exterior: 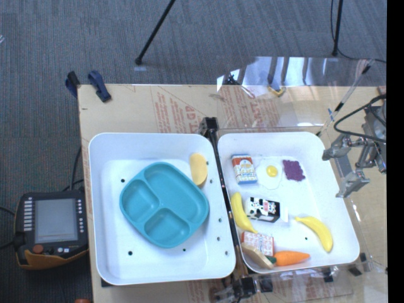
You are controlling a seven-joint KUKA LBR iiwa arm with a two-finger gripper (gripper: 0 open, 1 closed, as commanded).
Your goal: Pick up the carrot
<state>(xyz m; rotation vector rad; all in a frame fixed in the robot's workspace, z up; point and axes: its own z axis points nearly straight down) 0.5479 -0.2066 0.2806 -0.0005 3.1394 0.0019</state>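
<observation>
I see the end effector (pixel 351 169) spread wide and holding nothing at the right bin's (pixel 315 137) 3 o'clock rim, while the carrot (pixel 291 257) lies at 6 o'clock touching a bread slice (pixel 256 255), so I fear a descent could nudge both.

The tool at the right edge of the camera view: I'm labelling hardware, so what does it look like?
The tool is grey metal, built of angular bracket-like pieces with two pale fingers. Thin dark cables loop above it. No markings are legible.
</observation>
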